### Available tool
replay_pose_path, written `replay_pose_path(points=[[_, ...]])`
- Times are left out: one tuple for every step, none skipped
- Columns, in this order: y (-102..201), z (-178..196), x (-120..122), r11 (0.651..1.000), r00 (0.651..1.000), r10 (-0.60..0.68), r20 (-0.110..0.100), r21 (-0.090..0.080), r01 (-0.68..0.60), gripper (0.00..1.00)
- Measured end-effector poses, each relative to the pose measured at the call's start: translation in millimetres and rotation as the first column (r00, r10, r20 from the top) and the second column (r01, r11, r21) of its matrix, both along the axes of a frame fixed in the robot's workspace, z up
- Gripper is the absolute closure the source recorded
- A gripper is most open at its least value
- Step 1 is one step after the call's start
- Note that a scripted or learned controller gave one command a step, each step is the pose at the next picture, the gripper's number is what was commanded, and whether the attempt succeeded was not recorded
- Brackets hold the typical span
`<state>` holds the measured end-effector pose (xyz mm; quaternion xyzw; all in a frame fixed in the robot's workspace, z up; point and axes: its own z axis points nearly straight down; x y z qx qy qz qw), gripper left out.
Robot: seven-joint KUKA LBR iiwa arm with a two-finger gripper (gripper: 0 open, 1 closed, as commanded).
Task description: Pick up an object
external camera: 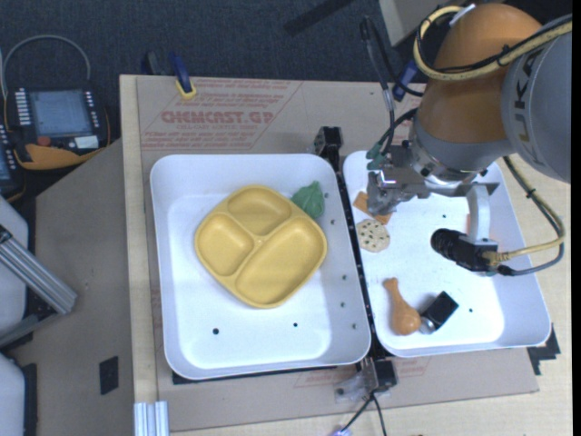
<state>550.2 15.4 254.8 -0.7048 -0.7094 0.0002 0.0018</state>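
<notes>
The right bin holds a round speckled cookie, a tan drumstick and a small black block beside the drumstick. A small orange piece lies at the bin's left wall. My gripper hangs low over the bin's upper left part, right by the orange piece and just above the cookie. The wrist hides how its tips stand and whether they touch anything.
The left bin carries a yellow divided plate with a green leafy toy at its upper right edge. A black cable plug dangles from the arm over the right bin. A teach pendant sits off the bench at left.
</notes>
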Motion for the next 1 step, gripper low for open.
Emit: replay_pose_path(points=[[47.2,-0.5,-13.9,1.0,1.0,-0.001,-0.001,0.0,0.001,1.0]])
